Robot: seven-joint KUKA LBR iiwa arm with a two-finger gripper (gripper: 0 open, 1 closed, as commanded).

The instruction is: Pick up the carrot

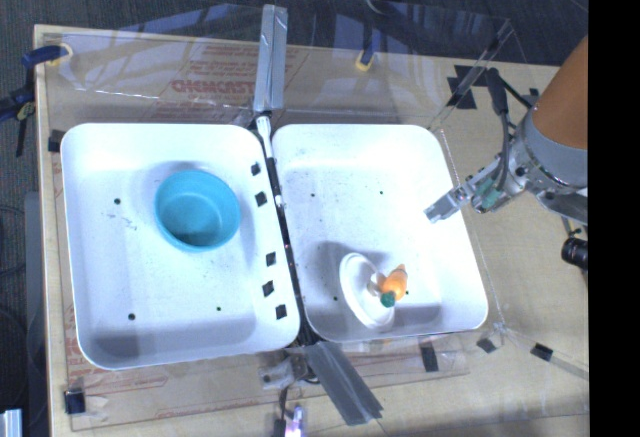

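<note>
While jaws (442, 210) (state unclear, can't tell) hover, carrot (392, 284) lies well below-left, apart.

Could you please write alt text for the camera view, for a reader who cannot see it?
A small orange carrot lies on a white dish in the right bin, while the gripper hangs above that bin's right edge, apart from it. A blue bowl sits in the left bin.

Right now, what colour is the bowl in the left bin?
The bowl is light blue, seen clearly in the camera view, sitting alone in the left bin.
</note>
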